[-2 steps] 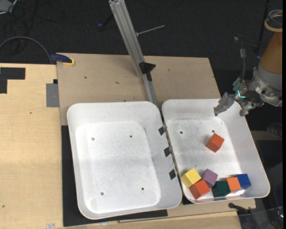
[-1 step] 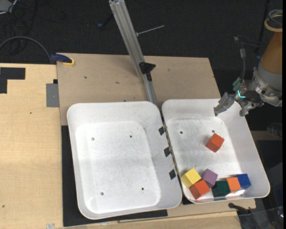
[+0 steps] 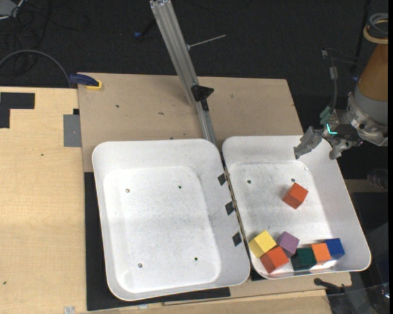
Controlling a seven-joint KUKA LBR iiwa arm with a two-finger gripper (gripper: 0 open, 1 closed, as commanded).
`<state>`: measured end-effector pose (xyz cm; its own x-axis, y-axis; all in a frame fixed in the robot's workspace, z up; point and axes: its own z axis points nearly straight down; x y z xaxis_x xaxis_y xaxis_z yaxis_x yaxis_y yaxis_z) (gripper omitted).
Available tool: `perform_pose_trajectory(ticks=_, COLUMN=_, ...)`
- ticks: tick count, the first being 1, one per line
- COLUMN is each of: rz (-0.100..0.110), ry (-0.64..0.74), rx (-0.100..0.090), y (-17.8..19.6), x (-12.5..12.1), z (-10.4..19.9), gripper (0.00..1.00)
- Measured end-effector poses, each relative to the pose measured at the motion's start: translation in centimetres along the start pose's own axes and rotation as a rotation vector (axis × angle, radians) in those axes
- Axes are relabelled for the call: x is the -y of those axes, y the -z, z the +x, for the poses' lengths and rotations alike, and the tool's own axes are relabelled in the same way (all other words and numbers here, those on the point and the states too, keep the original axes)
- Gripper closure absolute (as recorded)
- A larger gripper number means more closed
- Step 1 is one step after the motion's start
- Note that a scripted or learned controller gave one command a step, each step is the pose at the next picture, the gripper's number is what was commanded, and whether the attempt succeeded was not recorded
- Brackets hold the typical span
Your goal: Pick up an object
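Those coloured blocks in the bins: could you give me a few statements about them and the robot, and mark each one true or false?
1. All the blocks lie in the right bin. True.
2. The orange block is stacked on the yellow block. False: it lies alone, apart from the cluster at the near edge.
3. The end effector is holding the purple block. False: it hovers over the bin's far right corner, and the purple block lies in the cluster.
4. A blue block sits at the right end of the cluster. True.
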<state>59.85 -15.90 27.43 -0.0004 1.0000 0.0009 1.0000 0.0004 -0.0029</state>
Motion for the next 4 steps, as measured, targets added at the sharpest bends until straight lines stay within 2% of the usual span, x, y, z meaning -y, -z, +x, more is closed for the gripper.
perform_pose_trajectory(ticks=4, rz=0.000, ry=0.000, rx=0.000, y=0.00, x=0.00, z=0.00, gripper=0.00)
